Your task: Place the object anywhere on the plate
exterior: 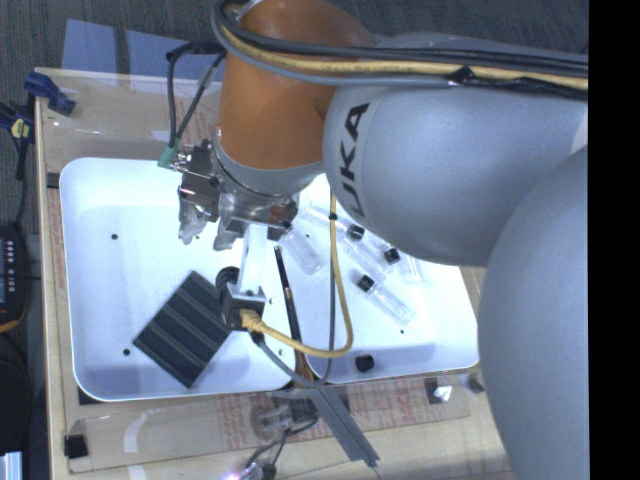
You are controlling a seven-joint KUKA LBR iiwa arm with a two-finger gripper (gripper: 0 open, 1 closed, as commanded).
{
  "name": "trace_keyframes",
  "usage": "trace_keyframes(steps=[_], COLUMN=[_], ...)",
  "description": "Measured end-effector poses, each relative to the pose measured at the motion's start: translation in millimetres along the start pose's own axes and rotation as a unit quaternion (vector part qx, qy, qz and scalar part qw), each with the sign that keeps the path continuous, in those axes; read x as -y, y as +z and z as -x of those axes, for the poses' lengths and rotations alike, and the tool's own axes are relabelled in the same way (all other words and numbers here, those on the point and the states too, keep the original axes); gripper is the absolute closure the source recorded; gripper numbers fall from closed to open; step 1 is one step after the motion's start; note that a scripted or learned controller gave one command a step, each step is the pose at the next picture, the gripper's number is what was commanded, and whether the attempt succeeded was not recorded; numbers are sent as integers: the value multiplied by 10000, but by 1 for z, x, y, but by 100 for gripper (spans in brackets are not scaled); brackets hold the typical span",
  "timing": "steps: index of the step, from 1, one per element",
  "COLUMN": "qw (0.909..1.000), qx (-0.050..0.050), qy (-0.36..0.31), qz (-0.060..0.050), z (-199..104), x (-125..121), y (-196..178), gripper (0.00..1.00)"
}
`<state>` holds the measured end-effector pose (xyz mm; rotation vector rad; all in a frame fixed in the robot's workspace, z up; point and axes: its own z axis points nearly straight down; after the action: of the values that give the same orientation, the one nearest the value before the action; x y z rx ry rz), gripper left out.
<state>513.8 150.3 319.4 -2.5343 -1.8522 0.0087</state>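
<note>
Hidden under the bulky grey arm (pixel 450 168) and its glossy orange band (pixel 270 88): much of the right bin (pixel 440 353) and the far rims of both bins. Arm itself cut off at the top and right of the frame.

Gripper (pixel 208 236) just left of centre, over the upper right part of the left bin (pixel 90 198). 2 short silvery metal fingers (pixel 188 226) parted, bare white floor between them, nothing grasped.

Lower left of centre, flat on the left bin's floor: a dark ribbed slab (pixel 185 330), rectangular, matte, grooved along its length, turned at a slant, 1 corner close to the bin's lower wall. Below the fingertips and apart from them. Cannot tell for sure whether this is the plate.

Right of centre in the right bin, partly tucked under the arm: clear plastic tubes (pixel 385 296) with small black caps, glassy and hard to outline against the white floor. At least 3 caps visible, count uncertain. Impossible to say which of them is the task's object; all lying in the right bin, well apart from the slab. Near that bin's lower wall, a small black lump (pixel 365 363), too small to read.

Both bins smooth, shallow, round-cornered, meeting side by side at lower centre. Pale wooden bench (pixel 200 423) beneath.
</note>
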Motion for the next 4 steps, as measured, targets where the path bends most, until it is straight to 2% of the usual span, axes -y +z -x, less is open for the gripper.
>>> trace_keyframes(steps=[1,2,3,4], qw=[9741,9918,9906,9633], qx=[-1,7,-7,-9], qy=[-2263,-1276,-1368,-2684], qz=[-6,-1,18,32], z=[54,-45,16,29], x=[22,-1,-27,30], y=[151,204,91,-43], gripper=[100,100,100,100])
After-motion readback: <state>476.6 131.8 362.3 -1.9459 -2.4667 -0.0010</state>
